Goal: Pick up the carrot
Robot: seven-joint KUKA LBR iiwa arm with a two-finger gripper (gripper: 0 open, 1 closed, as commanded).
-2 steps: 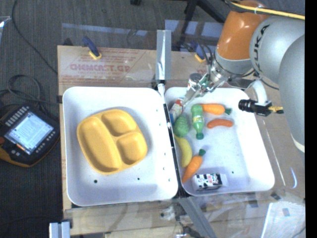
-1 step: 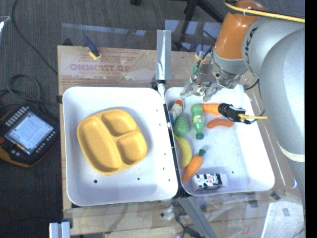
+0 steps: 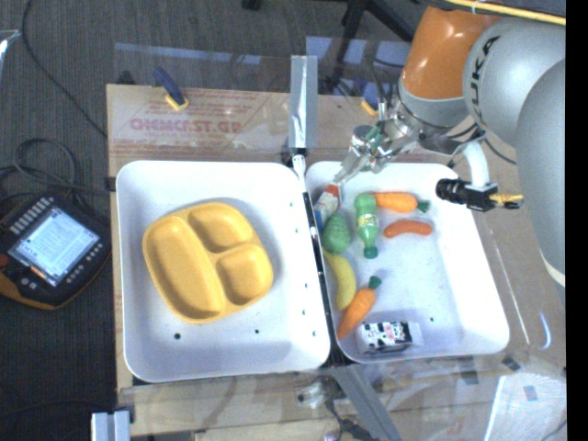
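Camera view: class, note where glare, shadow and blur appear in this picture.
Camera view: glare streaks the clear sheet behind the bins; the yellow tray casts a soft shadow on the left bin; the claw looks slightly blurred; the carrots stay sharp.

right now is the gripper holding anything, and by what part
Nothing is held. The gripper sits above the right bin's back-left corner, fingers bare; both carrots lie in the bin.

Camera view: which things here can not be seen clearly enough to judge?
- Gripper: small and blurred above the right bin; finger state unclear.
- Small black-and-white box: print too small to read.
- Bottle by the divider: label too small to read.
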